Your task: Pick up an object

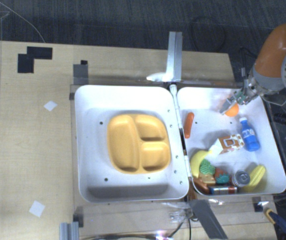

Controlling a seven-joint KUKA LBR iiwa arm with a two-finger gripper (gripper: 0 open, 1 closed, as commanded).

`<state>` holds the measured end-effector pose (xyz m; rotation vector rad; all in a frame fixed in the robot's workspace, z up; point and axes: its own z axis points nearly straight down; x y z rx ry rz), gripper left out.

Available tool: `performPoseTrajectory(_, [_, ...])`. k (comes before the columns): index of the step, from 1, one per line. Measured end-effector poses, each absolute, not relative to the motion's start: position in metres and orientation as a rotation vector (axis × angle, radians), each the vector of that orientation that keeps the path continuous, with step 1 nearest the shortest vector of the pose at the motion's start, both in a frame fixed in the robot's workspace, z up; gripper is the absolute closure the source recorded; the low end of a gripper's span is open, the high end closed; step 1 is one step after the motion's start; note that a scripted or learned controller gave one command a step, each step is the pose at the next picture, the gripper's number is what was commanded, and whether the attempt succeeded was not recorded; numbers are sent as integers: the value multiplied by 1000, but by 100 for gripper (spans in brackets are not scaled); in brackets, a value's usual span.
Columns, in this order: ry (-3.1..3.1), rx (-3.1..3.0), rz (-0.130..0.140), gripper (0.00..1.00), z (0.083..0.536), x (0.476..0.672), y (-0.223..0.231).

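Note:
My gripper (234, 104) hangs over the far part of the right bin (278, 159), reaching in from the upper right. A small orange object (231, 111) sits right at its tip, touching or nearly touching it; whether it is gripped is not visible. Just toward the front of it lies a blue bottle (248, 134). An orange stick-shaped toy (188, 124) lies by the bin's left wall.
The left bin (88, 134) holds a yellow divided plate (137, 143). The right bin's front is crowded: a white and brown box (230, 143), a yellow-green ball (200, 161), a can (241, 177) and a yellow fruit (257, 176). A metal post (175, 59) stands behind the bins.

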<state>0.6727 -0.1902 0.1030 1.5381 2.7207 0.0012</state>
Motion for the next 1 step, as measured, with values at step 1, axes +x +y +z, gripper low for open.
performPoseTrajectory(1, [2371, 2047, 11, 100, 160, 672, -135])
